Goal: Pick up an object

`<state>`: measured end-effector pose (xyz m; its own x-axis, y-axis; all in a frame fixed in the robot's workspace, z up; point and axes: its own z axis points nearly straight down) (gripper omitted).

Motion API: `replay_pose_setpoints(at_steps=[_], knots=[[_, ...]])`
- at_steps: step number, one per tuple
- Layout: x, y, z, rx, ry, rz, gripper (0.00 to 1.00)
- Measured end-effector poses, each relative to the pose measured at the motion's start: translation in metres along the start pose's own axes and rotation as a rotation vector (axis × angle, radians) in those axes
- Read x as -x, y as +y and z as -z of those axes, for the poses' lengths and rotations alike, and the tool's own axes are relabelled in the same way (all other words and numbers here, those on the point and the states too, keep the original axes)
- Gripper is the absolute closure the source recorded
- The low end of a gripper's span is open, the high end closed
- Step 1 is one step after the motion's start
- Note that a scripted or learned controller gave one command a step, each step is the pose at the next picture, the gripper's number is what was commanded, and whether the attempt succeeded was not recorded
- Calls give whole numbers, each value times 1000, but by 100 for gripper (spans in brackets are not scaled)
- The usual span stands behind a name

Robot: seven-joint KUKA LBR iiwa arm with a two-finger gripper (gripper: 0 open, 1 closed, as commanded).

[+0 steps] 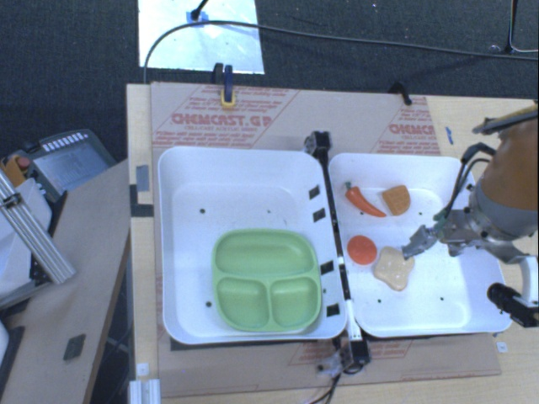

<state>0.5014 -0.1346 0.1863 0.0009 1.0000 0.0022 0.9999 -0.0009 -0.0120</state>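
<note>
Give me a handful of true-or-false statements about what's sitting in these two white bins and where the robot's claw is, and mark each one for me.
1. The green divided tray lies in the left bin. True.
2. The toy carrot lies in the left bin. False: it is in the right bin, near the divider.
3. The claw is over the right bin, close to the pale beige piece. True.
4. The green tray holds the orange-red round piece. False: that piece lies on the floor of the right bin.
5. A tan bread-like piece sits just right of the carrot. True.
6. The right bin holds six objects. False: four can be seen.
</note>
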Motion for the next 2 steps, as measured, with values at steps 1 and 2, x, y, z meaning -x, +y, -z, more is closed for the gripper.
replay_pose_setpoints(at_steps=[1,2], knots=[[0,3,6,13,-3,4,0],[-5,-6,-43,9,-1,2,0]])
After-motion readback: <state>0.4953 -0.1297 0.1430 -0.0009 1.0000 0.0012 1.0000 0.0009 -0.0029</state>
